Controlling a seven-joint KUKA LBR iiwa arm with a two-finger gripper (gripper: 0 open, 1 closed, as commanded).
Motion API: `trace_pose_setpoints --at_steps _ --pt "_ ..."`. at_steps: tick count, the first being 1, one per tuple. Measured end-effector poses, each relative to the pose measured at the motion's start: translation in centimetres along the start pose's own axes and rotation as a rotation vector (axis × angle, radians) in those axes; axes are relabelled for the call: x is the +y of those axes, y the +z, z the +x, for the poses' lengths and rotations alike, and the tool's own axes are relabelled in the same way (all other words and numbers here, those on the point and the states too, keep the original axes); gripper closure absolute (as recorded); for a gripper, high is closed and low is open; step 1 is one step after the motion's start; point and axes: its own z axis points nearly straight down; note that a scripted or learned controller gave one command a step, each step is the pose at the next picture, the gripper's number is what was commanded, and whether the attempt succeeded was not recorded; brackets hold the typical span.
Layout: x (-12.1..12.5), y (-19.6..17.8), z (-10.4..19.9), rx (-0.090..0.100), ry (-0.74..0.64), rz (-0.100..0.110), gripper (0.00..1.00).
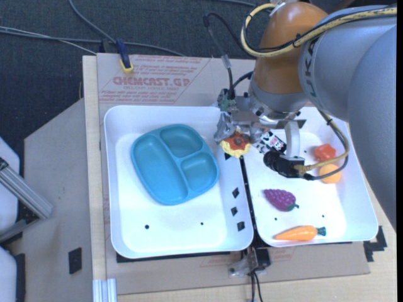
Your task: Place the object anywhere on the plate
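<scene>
- The grey arm [352, 61], with its orange band, reaches in from the right and ends above the seam between the two bins.
- The surface [157, 74] is a brown board carrying both bins side by side.
- The left bin [126, 225] holds the plate [175, 162], a blue tray with three compartments, lying toward the bin's upper middle with nothing on it.
- The right bin [352, 225] holds an orange carrot [296, 233] near its front wall, a purple grape bunch [280, 199] just above that, and two orange-red pieces [326, 161] close together at the right.
- The end effector [238, 137] hangs at the inner edge of the right bin, close to the plate's right rim but not over it.
- The object [237, 144], a small yellow-and-red toy, sits right at the fingertips and seems pinched between them, though the metal parts crowd the spot and I would not call the grip certain.
- Judging by its look, the toy is light, hard plastic with a smooth, somewhat slippery skin; it is not fragile. Its rounded middle is the sensible place to take hold, squeezing across the narrow sides.
- The plate is near, so a short carry leftward should do; a loose pinch could let the toy slip out.
</scene>
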Motion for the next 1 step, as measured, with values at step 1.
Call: trace_pose_setpoints --at_steps 1 --pt "2.54 -0.78 4.86 0.0 0.0 -0.002 1.0"
